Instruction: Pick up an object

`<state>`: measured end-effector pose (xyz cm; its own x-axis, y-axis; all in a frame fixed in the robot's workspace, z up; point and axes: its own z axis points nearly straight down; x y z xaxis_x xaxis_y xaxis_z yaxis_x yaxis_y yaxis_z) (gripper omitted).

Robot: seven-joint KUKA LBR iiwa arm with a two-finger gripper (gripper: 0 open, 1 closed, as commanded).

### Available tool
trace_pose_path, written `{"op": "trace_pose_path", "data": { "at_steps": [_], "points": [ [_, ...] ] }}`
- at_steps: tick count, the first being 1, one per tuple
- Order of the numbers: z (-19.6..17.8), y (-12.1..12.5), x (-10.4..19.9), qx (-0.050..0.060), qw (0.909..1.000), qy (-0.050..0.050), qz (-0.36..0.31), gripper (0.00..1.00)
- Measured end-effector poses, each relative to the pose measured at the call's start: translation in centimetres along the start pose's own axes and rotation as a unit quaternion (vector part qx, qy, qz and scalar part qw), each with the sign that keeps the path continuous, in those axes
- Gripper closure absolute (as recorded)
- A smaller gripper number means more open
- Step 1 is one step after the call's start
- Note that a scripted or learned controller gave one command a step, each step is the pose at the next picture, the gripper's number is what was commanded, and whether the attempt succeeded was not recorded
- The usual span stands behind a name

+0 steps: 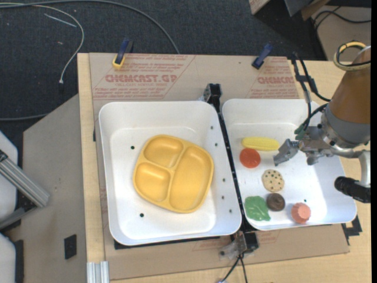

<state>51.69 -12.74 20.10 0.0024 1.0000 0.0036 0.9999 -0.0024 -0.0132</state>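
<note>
Jaws (287, 152) hang over the right bin (330, 208), can't tell how wide they are. Yellow corn (260, 143) sits just at their 10 o'clock, red tomato (250, 158) near 9.

Arm (353, 99) cut off by right edge; jaws' gap too small/blurred to tell.

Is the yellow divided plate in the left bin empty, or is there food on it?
Empty: the yellow divided plate shows three bare compartments.
</note>
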Motion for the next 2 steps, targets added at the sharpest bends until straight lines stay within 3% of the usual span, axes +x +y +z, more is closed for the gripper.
{"op": "trace_pose_path", "data": {
  "at_steps": [1,2],
  "points": [
    [-0.5,0.3,0.0,-0.006,1.0000,-0.001,-0.001,0.00],
    [4.0,0.0,0.8,-0.003,1.0000,0.000,-0.002,0.00]
  ]
}}
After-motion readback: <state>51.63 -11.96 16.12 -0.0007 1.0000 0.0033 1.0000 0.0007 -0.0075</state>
